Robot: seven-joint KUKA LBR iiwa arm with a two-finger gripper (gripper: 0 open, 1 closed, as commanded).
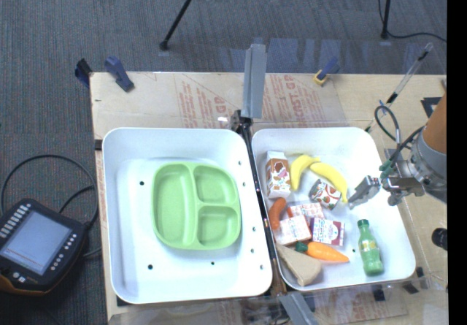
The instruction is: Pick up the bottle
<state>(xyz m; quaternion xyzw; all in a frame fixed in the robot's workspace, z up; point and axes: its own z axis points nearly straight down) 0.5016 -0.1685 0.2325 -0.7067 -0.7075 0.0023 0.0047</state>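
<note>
Lying in the right bin (379, 148) near its front right corner is one green bottle (371, 247), apart from the claw (365, 190) above it; whether the claw is spread I cannot tell. Beside it: one carrot (326, 251), one banana (319, 172), several small cartons, partly overlapping. The left bin (124, 243) holds one green tray (196, 205).

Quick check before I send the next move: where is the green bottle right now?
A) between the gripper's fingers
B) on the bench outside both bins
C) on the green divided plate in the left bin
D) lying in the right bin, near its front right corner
D: the green bottle lies on the floor of the right bin, right of the carrot, with the gripper above it and apart.
</note>
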